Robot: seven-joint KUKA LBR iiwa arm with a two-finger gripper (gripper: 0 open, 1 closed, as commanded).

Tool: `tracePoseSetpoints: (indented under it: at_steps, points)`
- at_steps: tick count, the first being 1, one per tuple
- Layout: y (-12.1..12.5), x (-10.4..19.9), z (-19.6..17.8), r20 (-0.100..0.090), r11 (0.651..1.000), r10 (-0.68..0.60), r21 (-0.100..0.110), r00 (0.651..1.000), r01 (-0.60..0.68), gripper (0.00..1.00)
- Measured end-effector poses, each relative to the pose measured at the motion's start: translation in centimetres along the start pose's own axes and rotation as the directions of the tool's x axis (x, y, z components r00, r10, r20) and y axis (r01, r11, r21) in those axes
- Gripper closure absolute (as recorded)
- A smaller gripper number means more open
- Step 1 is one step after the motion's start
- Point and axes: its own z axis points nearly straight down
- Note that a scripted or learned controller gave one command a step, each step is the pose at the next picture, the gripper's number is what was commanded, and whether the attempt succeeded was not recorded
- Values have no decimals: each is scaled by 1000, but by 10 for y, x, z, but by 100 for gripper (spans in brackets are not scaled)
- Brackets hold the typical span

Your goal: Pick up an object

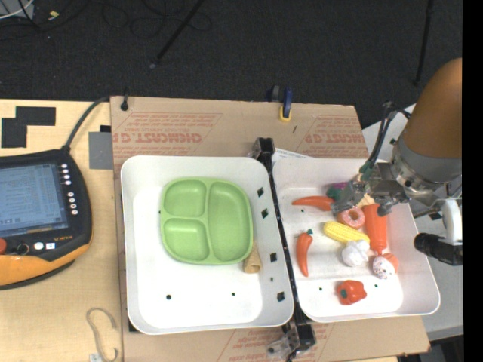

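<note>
In the right bin [423,308], nearest first, a red pepper [351,292], corn [346,233] and donut [352,218] are lying unlifted; the gripper [355,193] is hovering just behind, finger state unclear, so 0 picks are showing

Wooden bench [45,308] carries brown cardboard sheet [189,130]. Two white bins side by side on cardboard: left bin [143,292], right bin [411,296]. Control pendant [38,217] lies at bench's left edge.
</note>
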Motion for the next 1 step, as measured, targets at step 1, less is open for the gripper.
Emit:
tracePoseSetpoints:
  at_steps: [1]
  points:
    - [2, 0, -7, 2, 1000, -2, -13, 1000, 2, 0]
